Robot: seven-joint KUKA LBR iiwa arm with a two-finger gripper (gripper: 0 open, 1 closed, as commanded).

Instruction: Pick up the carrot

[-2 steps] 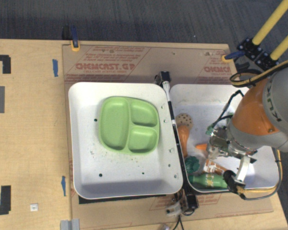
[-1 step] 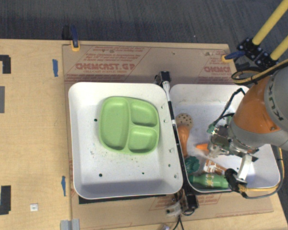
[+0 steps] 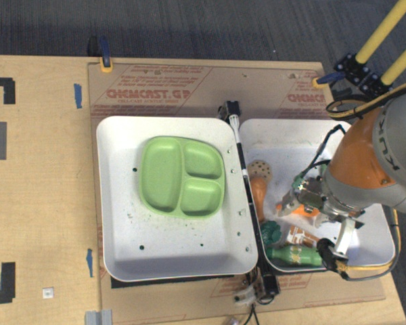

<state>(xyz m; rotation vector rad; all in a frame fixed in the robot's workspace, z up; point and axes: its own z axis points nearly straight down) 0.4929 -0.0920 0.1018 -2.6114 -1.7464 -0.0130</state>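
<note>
A: From left I see the green divided plastic plate [image 3: 183,175] in the left white bin [image 3: 118,202]. And the carrot?

B: The orange tapered carrot [image 3: 258,189] lies at the right white bin's [image 3: 375,239] left wall. The gripper [image 3: 304,205] hangs just beside it; whether it pinches anything I cannot tell. I fear it catches the green-and-orange clutter [image 3: 294,246] below instead.

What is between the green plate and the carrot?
In the camera view, the two bins' rims lie between the green plate and the carrot.
</note>
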